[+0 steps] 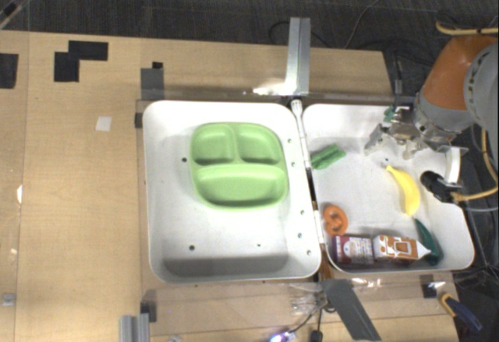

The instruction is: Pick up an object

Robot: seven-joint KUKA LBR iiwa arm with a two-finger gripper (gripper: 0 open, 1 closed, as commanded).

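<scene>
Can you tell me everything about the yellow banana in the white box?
The banana is yellow, smooth and a little curved. It lies flat on the floor of the right-hand bin, close to that bin's right side. Its thin tip points toward the far wall and its thicker end toward the near one. Nothing holds it: the gripper hangs just beyond the thin tip. A dark green thing lies near its thicker end, and I cannot tell if they touch.

Bright even overhead light, soft shadow along near wall of left bin (226,266), mild blur.
</scene>
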